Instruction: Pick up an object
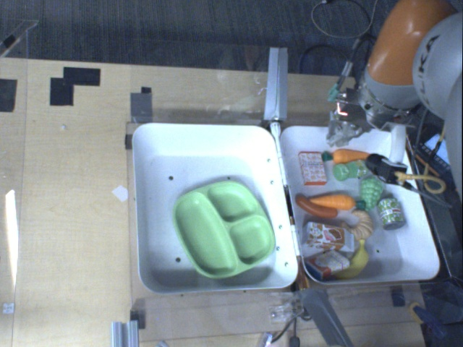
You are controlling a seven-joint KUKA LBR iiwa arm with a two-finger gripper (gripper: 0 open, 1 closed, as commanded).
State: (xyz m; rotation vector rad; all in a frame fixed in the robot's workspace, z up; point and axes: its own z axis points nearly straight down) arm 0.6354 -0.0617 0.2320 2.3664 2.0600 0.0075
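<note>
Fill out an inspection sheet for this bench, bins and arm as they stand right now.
Surface: wooden bench bearing left bin and right bin, side by side.
Job's things: right bin holds two carrots, banana, green can, red card, snack packets.
Clutter: green divided plate in left bin.
Grippers: gripper above right bin's far edge; nothing visibly held.
Cables: black cable looping behind the arm.
Surroundings: dark floor beyond bench.

Heaped in the right bin (416,262): two carrots (334,202), a banana (353,262) at the near edge, a small can (391,213), green grapes (372,191), a red-and-white card (312,168) toward the far-left corner.
</note>
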